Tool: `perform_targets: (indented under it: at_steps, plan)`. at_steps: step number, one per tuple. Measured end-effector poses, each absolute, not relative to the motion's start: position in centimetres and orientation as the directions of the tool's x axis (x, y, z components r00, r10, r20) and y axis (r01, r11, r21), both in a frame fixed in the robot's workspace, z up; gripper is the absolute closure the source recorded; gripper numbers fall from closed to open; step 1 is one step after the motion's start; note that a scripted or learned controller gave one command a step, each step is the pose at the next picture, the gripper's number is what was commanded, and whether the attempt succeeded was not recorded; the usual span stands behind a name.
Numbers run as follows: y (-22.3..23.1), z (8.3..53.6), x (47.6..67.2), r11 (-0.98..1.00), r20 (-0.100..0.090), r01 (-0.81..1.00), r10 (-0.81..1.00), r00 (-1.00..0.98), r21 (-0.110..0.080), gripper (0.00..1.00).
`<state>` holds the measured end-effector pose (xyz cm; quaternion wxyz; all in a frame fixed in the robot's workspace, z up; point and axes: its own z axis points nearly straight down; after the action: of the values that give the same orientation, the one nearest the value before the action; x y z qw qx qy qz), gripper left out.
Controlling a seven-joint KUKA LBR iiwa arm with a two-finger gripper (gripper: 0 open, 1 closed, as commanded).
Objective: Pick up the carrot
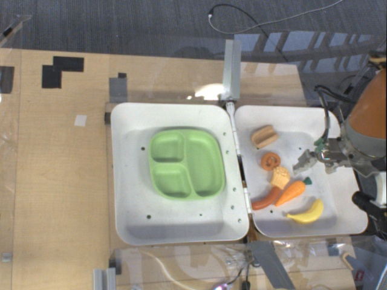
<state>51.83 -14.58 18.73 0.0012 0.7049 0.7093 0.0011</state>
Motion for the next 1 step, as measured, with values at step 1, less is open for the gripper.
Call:
perform_targets:
  at_steps: [1]
  plan:
    - [-14.51, 9.02, 49.64, 0.226, -0.005, 0.974, 0.974, -0.226, 0.013, 0.00]
